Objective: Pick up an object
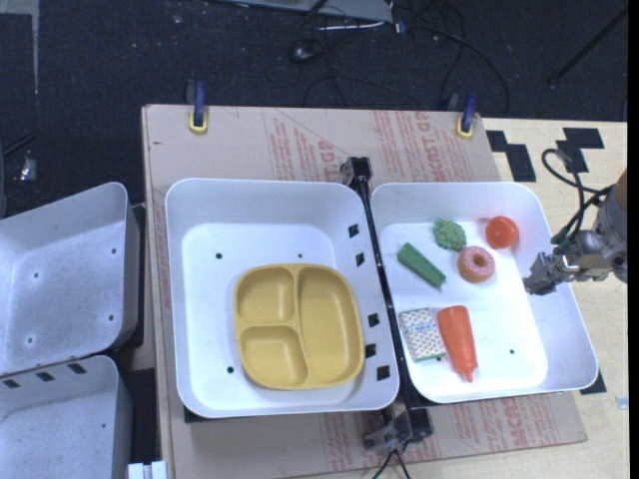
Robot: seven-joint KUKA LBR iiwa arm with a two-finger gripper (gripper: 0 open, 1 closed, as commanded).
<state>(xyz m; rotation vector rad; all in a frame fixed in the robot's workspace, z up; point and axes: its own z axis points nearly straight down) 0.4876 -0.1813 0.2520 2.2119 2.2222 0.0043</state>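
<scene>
Pincer [540, 274] hangs at the right bin's [571, 312] right edge with nothing in it, can't tell how it's set, probably lining up on the food toys there, donut [476, 264] and tomato [501, 232] nearest, carrot [457, 339] lower down.

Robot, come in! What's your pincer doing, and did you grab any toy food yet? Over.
Pincer at right bin's right rim, holding nothing. Carrot, donut, tomato all lying loose. Nothing blocking.
</scene>
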